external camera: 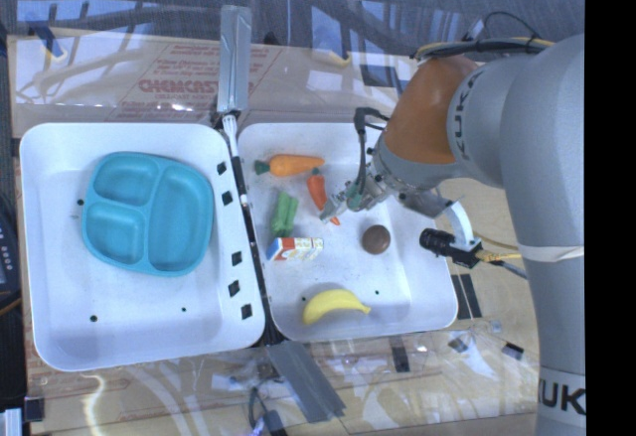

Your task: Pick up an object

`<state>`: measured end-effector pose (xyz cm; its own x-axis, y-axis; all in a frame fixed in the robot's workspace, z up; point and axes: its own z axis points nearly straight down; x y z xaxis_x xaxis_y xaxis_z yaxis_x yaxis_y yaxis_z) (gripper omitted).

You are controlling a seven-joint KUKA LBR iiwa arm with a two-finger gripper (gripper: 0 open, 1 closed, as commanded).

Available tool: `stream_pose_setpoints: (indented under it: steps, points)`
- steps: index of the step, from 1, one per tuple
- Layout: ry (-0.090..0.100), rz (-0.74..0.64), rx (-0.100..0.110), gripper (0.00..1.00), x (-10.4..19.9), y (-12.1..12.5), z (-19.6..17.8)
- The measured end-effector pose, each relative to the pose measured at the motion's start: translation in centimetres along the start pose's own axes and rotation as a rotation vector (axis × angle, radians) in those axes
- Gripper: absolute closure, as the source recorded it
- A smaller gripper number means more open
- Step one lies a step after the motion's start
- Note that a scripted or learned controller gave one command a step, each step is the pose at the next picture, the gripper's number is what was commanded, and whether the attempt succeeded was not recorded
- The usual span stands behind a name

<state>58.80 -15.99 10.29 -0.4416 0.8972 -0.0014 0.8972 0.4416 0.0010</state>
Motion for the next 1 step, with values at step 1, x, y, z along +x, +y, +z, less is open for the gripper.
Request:
stream_pose_setpoints:
  steps: [1]
  points:
    - [0.000,-0.045,-0.003,1.00,2.34,9.00,-10.15]
